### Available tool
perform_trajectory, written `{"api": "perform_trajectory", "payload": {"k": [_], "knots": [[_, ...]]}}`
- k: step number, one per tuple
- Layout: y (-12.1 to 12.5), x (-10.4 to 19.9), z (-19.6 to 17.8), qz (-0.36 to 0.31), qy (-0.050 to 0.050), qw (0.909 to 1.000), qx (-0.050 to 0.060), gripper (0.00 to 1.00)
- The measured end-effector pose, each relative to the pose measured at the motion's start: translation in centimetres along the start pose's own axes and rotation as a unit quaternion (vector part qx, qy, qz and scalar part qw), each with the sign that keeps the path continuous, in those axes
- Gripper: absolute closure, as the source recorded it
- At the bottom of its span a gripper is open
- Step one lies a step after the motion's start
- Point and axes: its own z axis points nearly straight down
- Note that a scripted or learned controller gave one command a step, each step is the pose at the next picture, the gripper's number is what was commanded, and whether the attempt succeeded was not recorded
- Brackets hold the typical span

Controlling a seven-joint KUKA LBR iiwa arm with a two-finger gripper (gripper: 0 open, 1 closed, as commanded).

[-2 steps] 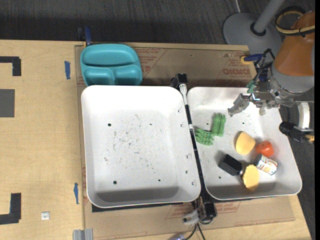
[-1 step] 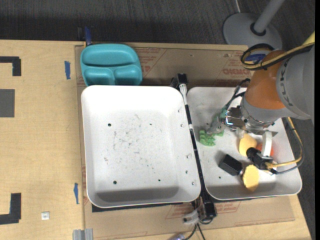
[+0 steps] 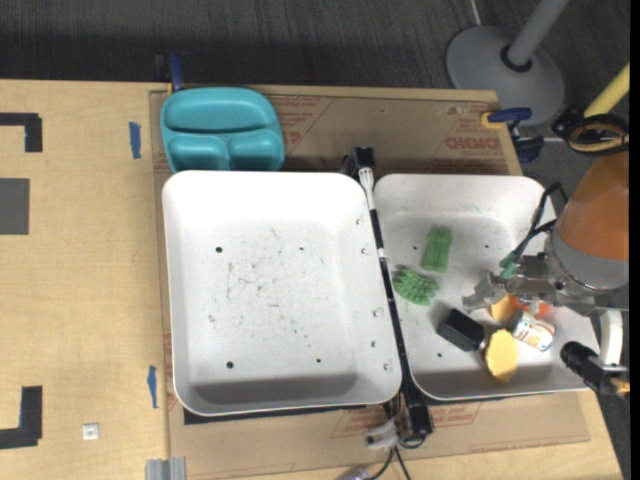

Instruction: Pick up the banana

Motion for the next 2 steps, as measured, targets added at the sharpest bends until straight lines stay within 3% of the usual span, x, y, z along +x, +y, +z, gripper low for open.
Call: {"api": "perform_trajectory", "payload": {"k": [1, 2], "knots": [[-1.1, 3.7, 7.3, -0.01, 0.0, 0.9999, -0.003, 0.0], [6.0, 9.5, -2.6, 0.111, -0.001, 0.9938, -0.002, 0.0]]}}
